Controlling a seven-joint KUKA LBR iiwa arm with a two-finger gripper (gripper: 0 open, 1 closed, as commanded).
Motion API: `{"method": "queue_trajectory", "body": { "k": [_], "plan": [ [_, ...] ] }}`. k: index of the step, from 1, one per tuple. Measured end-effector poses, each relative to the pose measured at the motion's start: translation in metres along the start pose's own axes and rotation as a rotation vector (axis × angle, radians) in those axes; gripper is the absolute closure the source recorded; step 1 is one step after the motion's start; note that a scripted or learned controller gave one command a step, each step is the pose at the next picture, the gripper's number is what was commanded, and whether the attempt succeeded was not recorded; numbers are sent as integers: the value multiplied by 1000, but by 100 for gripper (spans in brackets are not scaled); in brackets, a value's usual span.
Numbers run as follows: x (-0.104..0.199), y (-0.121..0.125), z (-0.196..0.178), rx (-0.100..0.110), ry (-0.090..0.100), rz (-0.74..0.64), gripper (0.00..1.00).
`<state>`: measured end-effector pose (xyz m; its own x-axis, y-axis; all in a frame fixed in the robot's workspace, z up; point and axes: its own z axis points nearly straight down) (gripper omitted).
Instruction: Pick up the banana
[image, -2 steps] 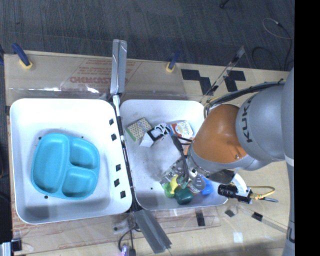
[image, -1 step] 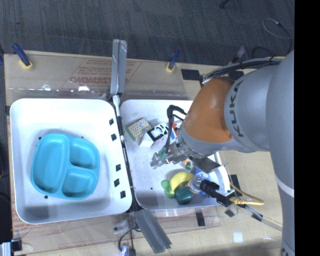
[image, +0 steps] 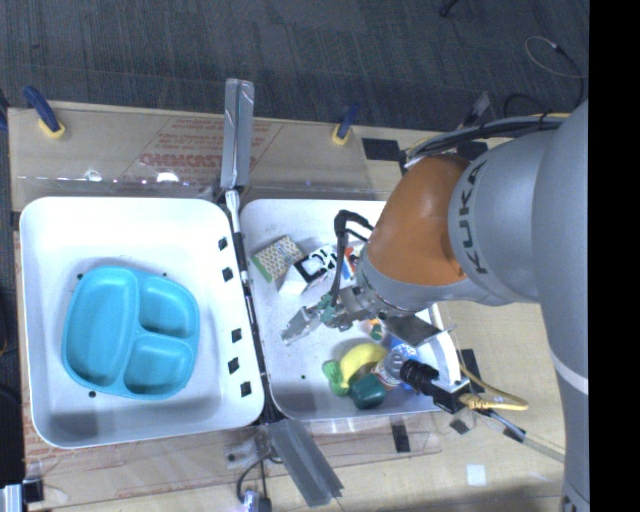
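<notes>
Yellow curved banana lies in the right shallow white bin, nr its front edge, touching a green lump and dark teal piece. Metal two-finger gripper hangs just behind and left of banana, fingers spread, nothing betw them.

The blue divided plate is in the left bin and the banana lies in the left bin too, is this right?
Not quite. The camera view shows the plate in the left bin, but the banana lies in the right bin, near its front edge.
</notes>
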<state>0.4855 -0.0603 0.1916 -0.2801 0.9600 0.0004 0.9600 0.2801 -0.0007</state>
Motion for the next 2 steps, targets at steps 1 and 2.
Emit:
{"method": "queue_trajectory", "body": {
  "k": [1,2],
  "plan": [
    [-56,-27,101,3,2,-54,0],
    [-56,-27,92,4,2,-60,100]
  ]
}}
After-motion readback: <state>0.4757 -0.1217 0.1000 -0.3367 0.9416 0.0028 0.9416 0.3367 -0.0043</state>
